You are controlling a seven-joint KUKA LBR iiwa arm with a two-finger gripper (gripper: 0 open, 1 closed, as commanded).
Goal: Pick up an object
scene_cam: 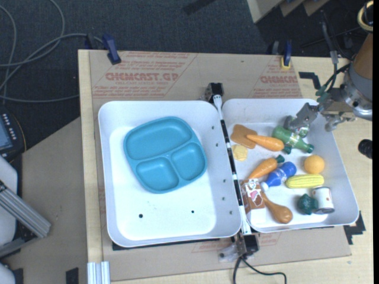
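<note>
My gripper (298,123) hangs low over the back of the right bin (346,188), just above and touching or almost touching a green toy bottle (294,138). Nothing can be seen held in it. Around the bottle lie an orange carrot (264,141), a brown piece (239,134), a second carrot (262,168), a blue bottle (280,174), a yellow corn cob (304,181) and an orange ball (314,164). Nearer the front are a small can (323,199), a dark green toy (306,204), a brown drumstick (277,210) and a snack packet (253,194).
The left bin (172,218) holds a blue divided plate (164,154). A small yellow piece (240,153) lies by the divider between the bins. The arm comes in from the upper right, with cables (331,70) beside it. Blue clamps (111,48) hold the cardboard base.
</note>
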